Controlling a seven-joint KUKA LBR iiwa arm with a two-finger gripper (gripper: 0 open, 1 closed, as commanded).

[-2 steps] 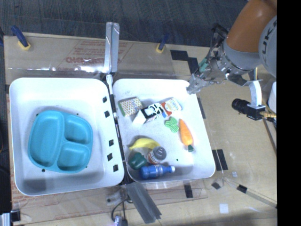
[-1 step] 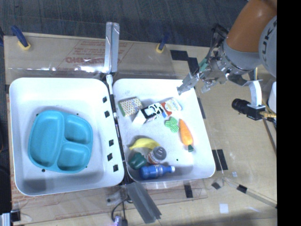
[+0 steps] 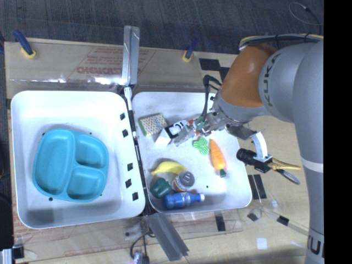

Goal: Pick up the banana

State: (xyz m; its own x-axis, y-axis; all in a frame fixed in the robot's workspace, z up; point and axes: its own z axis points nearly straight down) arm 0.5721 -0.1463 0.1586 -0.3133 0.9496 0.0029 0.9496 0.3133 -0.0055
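The yellow banana [image 3: 168, 168] lies in the right bin [image 3: 237, 187], near its front left, curved and resting against a small round can [image 3: 186, 179]. My gripper [image 3: 183, 132] hangs over the middle of the same bin, up and to the right of the banana and clearly apart from it. The arm's wrist, with its orange band [image 3: 242, 84], reaches in from the right over the bin's far right corner.
Around the banana are a dark green object [image 3: 160, 187], a blue bottle [image 3: 184, 199] on its side, an orange carrot [image 3: 218, 155], a small green piece [image 3: 201, 144] and a patterned box [image 3: 152, 124]. The left bin [image 3: 22, 202] holds a blue divided plate [image 3: 70, 164].
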